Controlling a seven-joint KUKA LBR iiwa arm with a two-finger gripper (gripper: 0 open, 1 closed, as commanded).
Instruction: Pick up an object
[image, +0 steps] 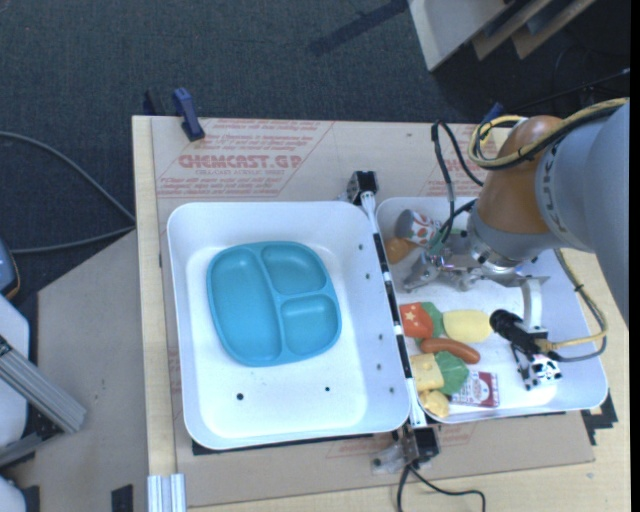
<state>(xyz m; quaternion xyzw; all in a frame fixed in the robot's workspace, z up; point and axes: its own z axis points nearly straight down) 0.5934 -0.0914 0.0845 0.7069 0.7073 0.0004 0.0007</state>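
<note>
So the arm (560, 180) reaches in over the right bin (585, 395), and its hand (445, 268) sits low at the upper left part of that bin, close to the divider between the two bins. Whether the hand is spread or closed can't be told from this angle, since the wrist covers most of it, and nothing is visibly caught in it.

The pickable stuff is all crowded in the right bin: a red tomato-looking toy (416, 320), a yellow lemon-ish piece (466, 324), a hot dog (450, 349), a cheese wedge (428, 374) on top of something green (453, 376), a small red packet (483, 389), a black-and-white cow-type figure (537, 370), and an orange piece (400, 250) tucked up by the hand. The left bin (190, 300) just holds a blue divided plate (273, 300).

What could go wrong: the toys touch or overlap, so a descent could land on a seam between two and squirt both sideways, or clamp one edge and drop it on lift. The rounded, smooth plastic probably slips easily. The hand is also near the bin wall, so a finger could catch the rim. The loose cables near the wrist look like a snag risk too.
</note>
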